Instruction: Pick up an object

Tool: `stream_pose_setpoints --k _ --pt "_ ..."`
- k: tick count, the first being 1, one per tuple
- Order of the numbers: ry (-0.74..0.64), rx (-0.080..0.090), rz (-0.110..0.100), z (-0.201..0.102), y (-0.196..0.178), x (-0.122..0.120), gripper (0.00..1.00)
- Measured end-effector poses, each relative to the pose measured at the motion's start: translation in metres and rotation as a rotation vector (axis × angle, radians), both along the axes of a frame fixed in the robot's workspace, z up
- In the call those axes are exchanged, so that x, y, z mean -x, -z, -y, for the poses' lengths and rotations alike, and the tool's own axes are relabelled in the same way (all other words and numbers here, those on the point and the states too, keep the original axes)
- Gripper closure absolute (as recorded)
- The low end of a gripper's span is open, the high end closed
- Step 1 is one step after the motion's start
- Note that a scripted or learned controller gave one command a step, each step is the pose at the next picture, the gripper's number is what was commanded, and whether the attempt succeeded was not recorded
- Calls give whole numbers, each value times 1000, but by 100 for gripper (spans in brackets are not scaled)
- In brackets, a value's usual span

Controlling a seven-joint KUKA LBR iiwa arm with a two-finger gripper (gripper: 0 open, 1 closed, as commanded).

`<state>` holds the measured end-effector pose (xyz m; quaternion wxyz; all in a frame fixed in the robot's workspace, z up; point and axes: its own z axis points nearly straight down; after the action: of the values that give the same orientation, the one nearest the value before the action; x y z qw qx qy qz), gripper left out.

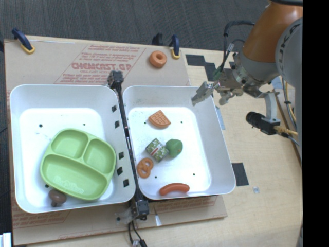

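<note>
1. Pale wooden bench (257,210) carries two white bins; the two-finger gripper (212,91) hovers over the right white bin's (218,153) upper right rim, fingers spread, gripping nothing.
2. Red sausage (174,189) lies lengthwise left-right near the front wall, beside pretzel (145,167) and green ball (174,147).
3. Left white bin (20,138) holds a green divided plate (78,163).

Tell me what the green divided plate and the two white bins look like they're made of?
The green plate looks like molded plastic with a matte finish: even pastel color, soft rounded compartment ridges. The left bin and right bin look like thin formed plastic, slightly glossy, with rounded corners and smooth rims. Hard to be certain from sight.
</note>
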<state>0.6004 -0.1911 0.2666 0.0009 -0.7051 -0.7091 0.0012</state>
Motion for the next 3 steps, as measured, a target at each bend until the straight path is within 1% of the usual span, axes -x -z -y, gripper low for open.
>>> stream_pose_setpoints --k 1,2,3 --pt "-2 -2 -4 -64 160 40 0" --pt "-6 0 -2 -63 149 39 100" --pt "-6 0 -2 -63 149 39 0"
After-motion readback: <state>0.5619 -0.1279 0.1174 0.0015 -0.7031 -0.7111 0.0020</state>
